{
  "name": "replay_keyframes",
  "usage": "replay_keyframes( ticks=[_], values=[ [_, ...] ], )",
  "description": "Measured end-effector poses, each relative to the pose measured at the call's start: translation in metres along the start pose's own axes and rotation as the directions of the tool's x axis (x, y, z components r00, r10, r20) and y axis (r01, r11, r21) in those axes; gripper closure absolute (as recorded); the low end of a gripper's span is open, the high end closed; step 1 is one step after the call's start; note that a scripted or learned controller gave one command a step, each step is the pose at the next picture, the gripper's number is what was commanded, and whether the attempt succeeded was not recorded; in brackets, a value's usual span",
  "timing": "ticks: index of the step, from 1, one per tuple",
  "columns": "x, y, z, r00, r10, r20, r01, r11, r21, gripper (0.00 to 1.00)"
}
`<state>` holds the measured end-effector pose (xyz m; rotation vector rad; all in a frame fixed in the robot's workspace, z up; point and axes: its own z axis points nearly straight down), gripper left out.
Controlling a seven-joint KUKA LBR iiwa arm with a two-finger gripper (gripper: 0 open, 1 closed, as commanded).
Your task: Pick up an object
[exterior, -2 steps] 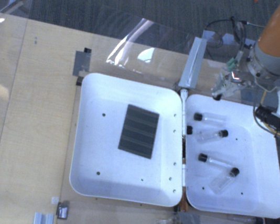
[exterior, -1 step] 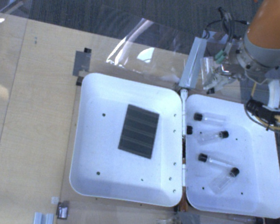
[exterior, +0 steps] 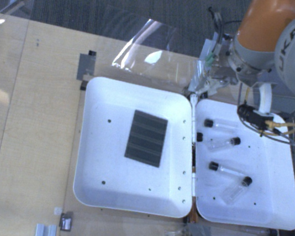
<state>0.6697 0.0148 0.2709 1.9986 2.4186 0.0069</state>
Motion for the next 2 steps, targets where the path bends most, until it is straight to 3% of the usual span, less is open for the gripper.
replay_keyframes(
  ticks=[1,2],
  values=[
    [0.001,0.002,-0.012,1.0,-0.005,0.002,0.005,1.0,-0.007,1.0],
    [0.026,0.004,0.011,0.987,0.158,0.0,-0.158,0.987,0.002,1.0]
  ],
)
